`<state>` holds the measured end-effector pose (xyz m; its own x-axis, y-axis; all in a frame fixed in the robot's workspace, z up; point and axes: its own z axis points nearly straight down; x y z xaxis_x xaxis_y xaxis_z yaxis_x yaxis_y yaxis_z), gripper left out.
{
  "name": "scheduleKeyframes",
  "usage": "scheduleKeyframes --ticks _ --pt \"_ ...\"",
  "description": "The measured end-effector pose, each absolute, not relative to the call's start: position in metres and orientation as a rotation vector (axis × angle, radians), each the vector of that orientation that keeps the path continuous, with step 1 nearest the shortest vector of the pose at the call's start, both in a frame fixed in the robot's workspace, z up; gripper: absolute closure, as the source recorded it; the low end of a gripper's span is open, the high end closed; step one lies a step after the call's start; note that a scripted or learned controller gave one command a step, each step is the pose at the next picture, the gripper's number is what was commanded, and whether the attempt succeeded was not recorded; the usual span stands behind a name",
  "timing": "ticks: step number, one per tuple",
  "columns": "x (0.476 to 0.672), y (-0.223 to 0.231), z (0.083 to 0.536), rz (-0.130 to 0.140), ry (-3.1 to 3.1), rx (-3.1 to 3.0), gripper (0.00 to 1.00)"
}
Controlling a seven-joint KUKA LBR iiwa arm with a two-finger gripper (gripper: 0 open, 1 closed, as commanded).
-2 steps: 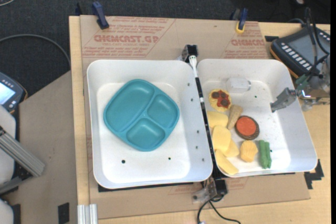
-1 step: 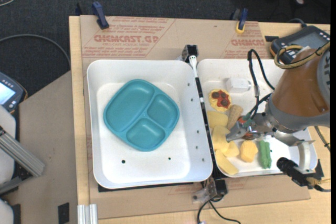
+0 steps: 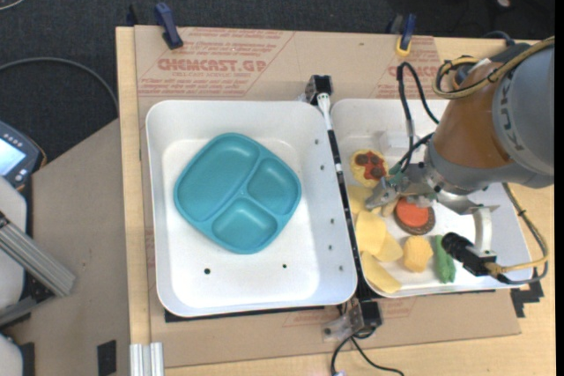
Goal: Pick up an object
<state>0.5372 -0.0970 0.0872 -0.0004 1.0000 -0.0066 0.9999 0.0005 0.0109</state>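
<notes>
Pincer (image 3: pixel 381 192) is hovering over the right bin (image 3: pixel 511 233), among toy food; its opening cannot be determined. Left bin (image 3: pixel 167 189) is carrying a teal plate (image 3: pixel 236 192).

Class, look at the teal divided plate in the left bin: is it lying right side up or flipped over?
Right side up. The teal plate lies flat in the left bin, its three compartments showing as open hollows.

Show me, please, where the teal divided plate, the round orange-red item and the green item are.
Teal divided plate (image 3: pixel 236 192): camera view, on its central ridge.
Round orange-red item (image 3: pixel 412 217): camera view, its top face.
Green item (image 3: pixel 443 264): camera view, mid-length.
</notes>
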Motion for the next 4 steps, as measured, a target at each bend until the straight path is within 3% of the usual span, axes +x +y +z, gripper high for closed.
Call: scheduleKeyframes --ticks 1,2,3,4 --pt "0.49 -0.112 0.091 0.017 2.205 2.209 0.0" --pt "0.492 -0.114 0.103 0.016 2.198 2.207 1.0" --pt "0.491 -0.113 0.112 0.016 2.197 2.207 1.0" --pt "0.504 -0.091 0.083 0.001 2.223 2.217 1.0"
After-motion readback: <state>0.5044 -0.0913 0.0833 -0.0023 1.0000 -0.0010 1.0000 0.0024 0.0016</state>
